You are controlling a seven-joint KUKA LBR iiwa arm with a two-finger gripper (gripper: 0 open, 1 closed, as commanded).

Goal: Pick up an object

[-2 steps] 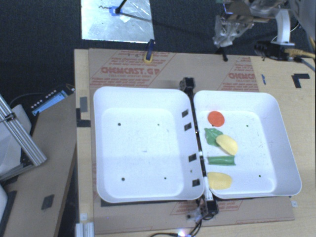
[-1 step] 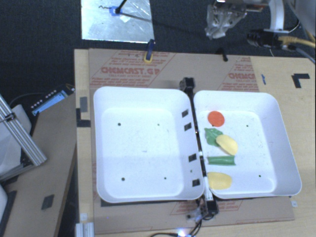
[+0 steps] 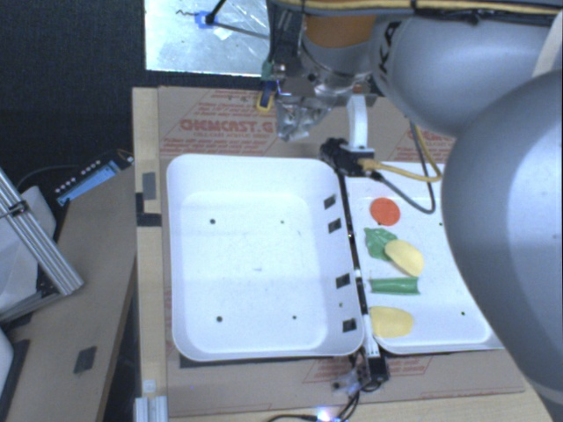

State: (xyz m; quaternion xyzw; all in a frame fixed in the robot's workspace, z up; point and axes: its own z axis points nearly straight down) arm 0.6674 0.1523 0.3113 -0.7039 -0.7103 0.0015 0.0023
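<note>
The right bin [image 3: 457,328] holds a round red-orange piece [image 3: 384,210], a leafy green piece [image 3: 378,240], a pale yellow lump [image 3: 405,257], a long green pod [image 3: 394,285] and a yellow piece [image 3: 391,322] near its front edge. My gripper [image 3: 296,123] hangs high above the far rim of the left bin [image 3: 255,262], near the bench's back. It is blurred, with nothing visibly caught in it. The arm's big grey links cover the right side of the right bin.
A black divider with clips [image 3: 347,236] runs between the two bins. A yellow cable [image 3: 400,174] loops over the right bin's far end. Brown cardboard [image 3: 211,121] lies under the bins. A metal rail [image 3: 35,236] leans at the left.
</note>
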